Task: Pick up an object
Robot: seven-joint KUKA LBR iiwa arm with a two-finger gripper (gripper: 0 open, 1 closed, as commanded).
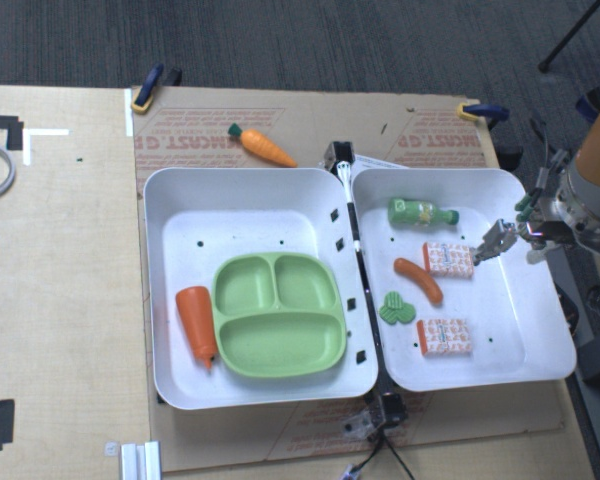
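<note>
The gripper (492,240) hangs over the right side of the right bin (540,323), its dark fingers angled down and to the left toward the upper snack packet (448,259). It carries nothing, and whether it is open or shut cannot be made out at this size.

That packet lies just beside the fingertips and is the likeliest target. It looks like a small, light, flat toy box, probably stiff enough to clamp across its short sides, though a slick printed surface could slip.

Next to it lies a toy sausage (419,279), rounded and prone to rolling, best taken across its middle. Farther out are a green bottle (422,212) on its side, a green leafy toy (397,310) and a second snack packet (445,337).

The left bin (170,203) holds a green divided plate (280,314) and an orange carrot-like toy (196,323).
</note>
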